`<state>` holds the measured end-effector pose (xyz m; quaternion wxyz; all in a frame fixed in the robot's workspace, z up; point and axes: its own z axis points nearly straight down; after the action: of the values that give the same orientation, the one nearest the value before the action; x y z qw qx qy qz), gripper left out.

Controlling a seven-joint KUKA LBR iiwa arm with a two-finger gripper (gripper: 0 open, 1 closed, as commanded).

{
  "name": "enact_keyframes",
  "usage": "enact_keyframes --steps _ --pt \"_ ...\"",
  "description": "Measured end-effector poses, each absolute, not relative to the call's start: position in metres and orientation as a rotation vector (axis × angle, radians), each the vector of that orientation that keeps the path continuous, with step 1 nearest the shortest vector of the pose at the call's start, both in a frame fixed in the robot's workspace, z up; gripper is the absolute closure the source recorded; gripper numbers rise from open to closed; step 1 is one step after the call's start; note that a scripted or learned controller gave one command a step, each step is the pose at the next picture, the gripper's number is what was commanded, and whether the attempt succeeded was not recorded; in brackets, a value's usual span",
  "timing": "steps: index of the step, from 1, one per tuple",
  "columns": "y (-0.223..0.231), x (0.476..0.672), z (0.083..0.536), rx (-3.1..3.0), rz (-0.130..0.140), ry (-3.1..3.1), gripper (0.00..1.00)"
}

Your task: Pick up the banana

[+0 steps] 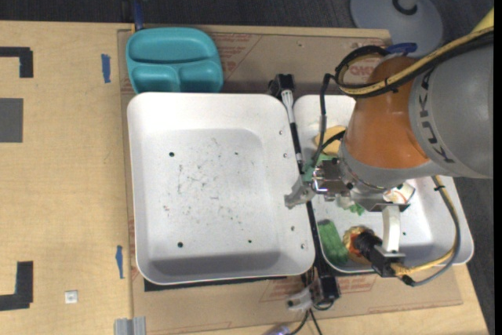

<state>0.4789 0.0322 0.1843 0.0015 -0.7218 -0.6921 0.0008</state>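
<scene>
Yellow peel, a short stretch of it: the banana shows in the far left corner of the right-hand bin, close to the wall shared with the left-hand bin. Most of it is covered by the arm's orange band. The bit in sight slants from lower left to upper right in the view. That is too little to fix the long axis with confidence.

Gripper: low over the strip where the two bins meet, on the near side of the banana. Nothing is seen held in it. Apart or together: cannot tell, as the metal parts overlap at this angle.

Key relation, as judged: the banana lies from the gripper toward the far edge of the bin and a little toward the view's right, near but not under it. The next move probably needs a short shift that way. The wrist would also need turning so the grip closes across the fruit, not along it. The nearby bin wall leaves little room on that side, so a graze on the rim is a risk.

Neighbours in the same bin:
- a green thing near the front left corner
- an orange-and-dark thing just beside it

Both lie on the near side of the gripper, away from the banana.

Outside the bins, a teal tray sits beyond the left-hand bin.
</scene>
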Motion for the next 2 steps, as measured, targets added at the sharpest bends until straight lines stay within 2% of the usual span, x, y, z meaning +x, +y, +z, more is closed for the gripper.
enact_keyframes --steps 1,2 --pt "0.0649 0.4899 0.1248 -2.426 0.006 -2.006 0.0" --pt "0.0667 0.4897 0.1199 -2.432 0.007 -2.015 0.0"
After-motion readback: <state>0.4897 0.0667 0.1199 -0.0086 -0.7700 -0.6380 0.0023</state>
